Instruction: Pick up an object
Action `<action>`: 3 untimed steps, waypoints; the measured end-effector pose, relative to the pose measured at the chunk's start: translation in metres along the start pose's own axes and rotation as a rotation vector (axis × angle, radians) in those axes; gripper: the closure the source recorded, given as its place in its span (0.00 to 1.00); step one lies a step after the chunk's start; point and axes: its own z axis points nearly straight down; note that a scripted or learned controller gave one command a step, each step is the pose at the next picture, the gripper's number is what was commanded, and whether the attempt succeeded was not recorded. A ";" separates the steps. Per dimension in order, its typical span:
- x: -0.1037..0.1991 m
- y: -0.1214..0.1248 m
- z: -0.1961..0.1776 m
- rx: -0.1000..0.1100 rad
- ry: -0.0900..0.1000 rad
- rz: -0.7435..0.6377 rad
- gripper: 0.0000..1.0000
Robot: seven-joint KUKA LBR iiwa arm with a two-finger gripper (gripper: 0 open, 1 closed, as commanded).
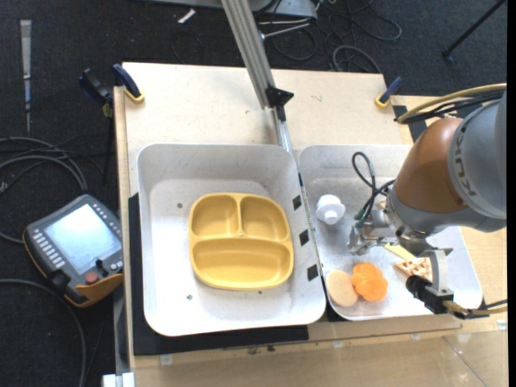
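Note:
In the right bin (339,164) lie several small items. A small white cup (330,210) sits near the bin's left wall. An orange fruit-like piece (370,281) and a beige round piece (342,289) rest side by side at the front. A pizza-slice toy (411,264) lies partly under the arm. My gripper (364,239) points down into the bin, just above the orange piece and to the right of the white cup. The wrist hides much of it, and nothing is visibly held.
The left bin (157,216) holds a yellow divided plate (240,240). A slanted metal pole (254,55) runs down to the wall between the bins. A teach pendant (74,248) lies on the floor to the left. Cables trail behind the bench.

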 end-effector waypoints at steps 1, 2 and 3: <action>0.001 0.003 -0.042 -0.001 -0.001 -0.003 1.00; -0.004 0.007 -0.104 -0.004 -0.002 -0.004 1.00; -0.009 0.005 -0.166 -0.004 -0.002 -0.004 1.00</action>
